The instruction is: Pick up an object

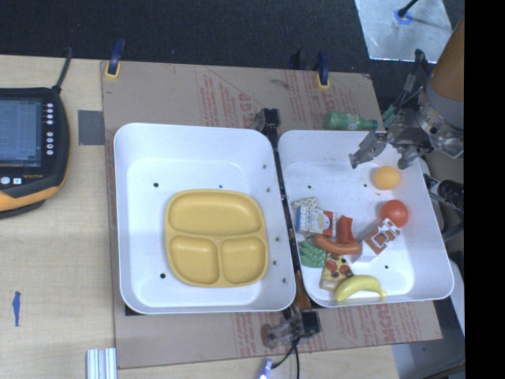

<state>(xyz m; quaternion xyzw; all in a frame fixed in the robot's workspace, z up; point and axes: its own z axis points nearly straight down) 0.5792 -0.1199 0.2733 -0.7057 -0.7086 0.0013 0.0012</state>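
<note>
Your claw point(384, 155) hangs with its fingers spread apart, gripping nothing, just above the orange ball point(386, 178) in the right bin point(442, 287).

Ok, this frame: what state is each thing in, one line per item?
tool: open, above the orange ball, holding nothing
orange ball: lying loose in the right bin
tomato: resting in the right bin, untouched
banana: lying by the right bin's near edge
yellow tray: flat in the left bin
</note>
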